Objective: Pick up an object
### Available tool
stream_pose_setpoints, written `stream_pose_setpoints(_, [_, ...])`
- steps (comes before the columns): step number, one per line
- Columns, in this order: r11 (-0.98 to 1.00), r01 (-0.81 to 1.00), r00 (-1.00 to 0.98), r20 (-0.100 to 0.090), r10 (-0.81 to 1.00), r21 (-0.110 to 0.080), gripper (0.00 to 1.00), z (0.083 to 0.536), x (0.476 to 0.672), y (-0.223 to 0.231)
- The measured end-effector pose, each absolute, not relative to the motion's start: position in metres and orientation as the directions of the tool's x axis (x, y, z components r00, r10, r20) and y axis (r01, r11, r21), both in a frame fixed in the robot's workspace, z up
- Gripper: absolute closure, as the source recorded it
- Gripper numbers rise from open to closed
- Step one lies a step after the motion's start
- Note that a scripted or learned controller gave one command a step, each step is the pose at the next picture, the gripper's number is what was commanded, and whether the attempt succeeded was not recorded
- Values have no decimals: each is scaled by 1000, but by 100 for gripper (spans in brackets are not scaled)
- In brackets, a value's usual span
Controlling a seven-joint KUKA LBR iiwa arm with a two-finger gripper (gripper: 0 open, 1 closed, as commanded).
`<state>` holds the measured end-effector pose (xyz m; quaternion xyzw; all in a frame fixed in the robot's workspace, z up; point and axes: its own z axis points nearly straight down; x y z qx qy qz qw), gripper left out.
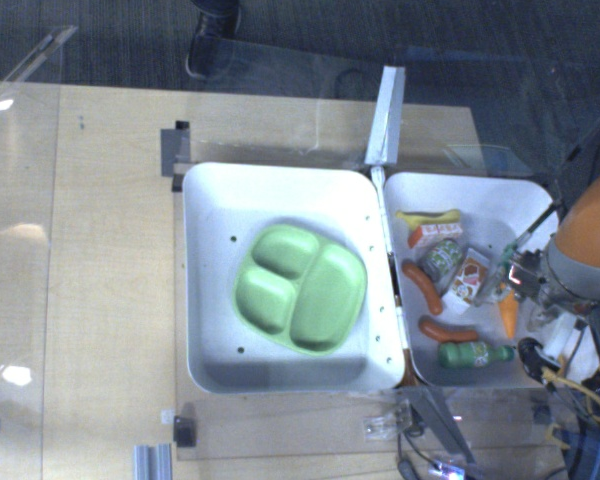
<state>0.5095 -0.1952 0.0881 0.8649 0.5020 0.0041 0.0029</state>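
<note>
The right bin (480, 190) holds several small items. A yellow banana (430, 216) lies at its far side, with a red and white packet (435, 233) and a round can (442, 258) just below. A white snack box (468, 278) sits mid-bin. Two reddish sausages (421, 285) (448, 330) and a green bottle (475, 353) lie toward the near side. My gripper (510, 274) hangs low at the bin's right side, just right of the snack box and above an orange carrot (508, 316). The wrist with the orange band (590, 233) hides how the gripper stands.
The left bin (210, 268) holds a green divided plate (300, 288). A metal post (385, 118) rises between the bins at the far side. Cables (570, 368) bunch at the bench's near right corner. A person's shoes (212, 38) stand beyond the bench.
</note>
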Motion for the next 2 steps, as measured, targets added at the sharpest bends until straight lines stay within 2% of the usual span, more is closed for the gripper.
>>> stream_pose_setpoints(1, [-487,873,487,7,874,15,100,98,514,-194])
stream_pose_setpoints(2, [-449,894,449,0,894,3,100,205,498,-164])
